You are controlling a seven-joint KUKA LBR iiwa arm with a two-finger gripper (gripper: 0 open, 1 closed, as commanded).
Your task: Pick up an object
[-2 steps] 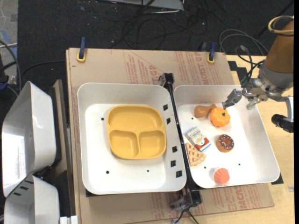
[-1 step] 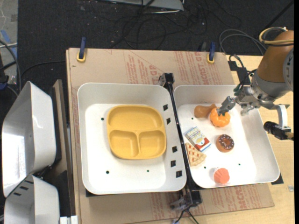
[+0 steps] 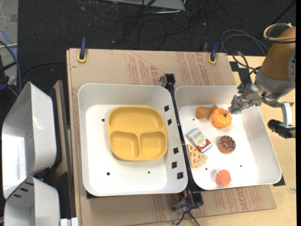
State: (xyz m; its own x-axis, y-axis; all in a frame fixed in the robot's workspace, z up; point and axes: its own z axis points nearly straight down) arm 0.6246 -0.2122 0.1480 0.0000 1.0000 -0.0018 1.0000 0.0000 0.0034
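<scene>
The right bin (image 3: 263,140) holds an orange pumpkin-like toy (image 3: 221,118), a tan drumstick-shaped piece (image 3: 205,112), a small milk carton (image 3: 199,140), a chocolate donut (image 3: 226,144), a waffle slice (image 3: 196,156) and a pinkish-red ball (image 3: 223,177). My gripper (image 3: 234,106) reaches in from the right and hovers at the pumpkin's upper right edge, very close to it. Nothing is visibly held between its fingers.
The left bin (image 3: 89,126) carries a yellow three-compartment tray (image 3: 138,132). A black divider (image 3: 175,126) runs between the bins. Both bins rest on a cardboard sheet (image 3: 141,65). White containers (image 3: 28,131) stand at the far left.
</scene>
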